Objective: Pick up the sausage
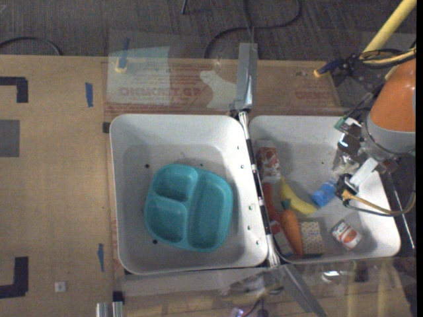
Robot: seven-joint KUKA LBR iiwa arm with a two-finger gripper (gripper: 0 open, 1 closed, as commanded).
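Starting far left of the gripper: left bin [132, 137] holds a teal divided plate [189, 207], three compartments, lying flat, well apart from the gripper. A metal divider rail [246, 78] runs up between the two bins. Right bin [304, 134] has the clutter, all left of or below the gripper. A small red-and-white can [268, 162] sits against the bin's left wall; just below it the sausage [269, 201], dark red, lies lengthwise along that same wall, well left of the gripper and untouched. A banana [295, 202] lies beside the sausage, a carrot [292, 231] touching its lower end, and a small patterned box [310, 236] sits beside the carrot. A blue block [324, 195] is just left of the gripper, near the banana's tip. Another small can [346, 234] lies tilted below the gripper. Gripper [346, 189] hangs over the bin's right half, nothing seen between its fingers; finger spacing cannot be made out. Orange band [394, 104] above it.
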